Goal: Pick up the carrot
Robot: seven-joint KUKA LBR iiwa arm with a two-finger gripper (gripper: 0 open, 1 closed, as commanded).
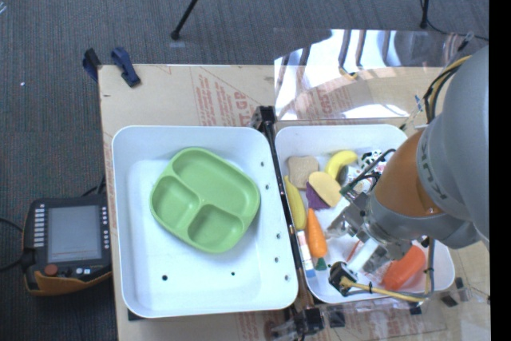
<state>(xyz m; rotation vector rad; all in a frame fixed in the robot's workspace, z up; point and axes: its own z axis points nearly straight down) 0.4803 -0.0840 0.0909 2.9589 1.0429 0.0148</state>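
Looking down at a slant on the bench, two shallow white bins sit side by side: the left bin (132, 251) holds a green divided plate (205, 199), lying flat and turned at an angle, with three compartments showing. The right bin (319, 133) holds the small objects. The carrot (316, 234) lies near that bin's left wall, orange body running roughly top to bottom, green tip pointing toward the lower edge. Just to its upper left lies a long yellow piece (295, 202), touching or nearly touching the carrot's upper end. Above these sit a tan slab (303, 169), a yellow banana (342, 163), and a yellow-and-purple wedge (323, 189). An orange-red object (404, 268) lies toward the lower right of the bin, partly covered by the arm. The arm (455, 164) enters from the right, grey with the orange band (399, 184) above the wrist, and bends down over the right bin. The gripper (355, 239) sits low in the bin, just to the right of the carrot; whether it touches the carrot cannot be told. The tip is tangled with cable and housing, so its state cannot be told. Nothing is visibly lifted. A handheld control pad (70, 239) rests on the floor left of the bench, and a blue clamp (125, 66) sits at the board's upper left corner.
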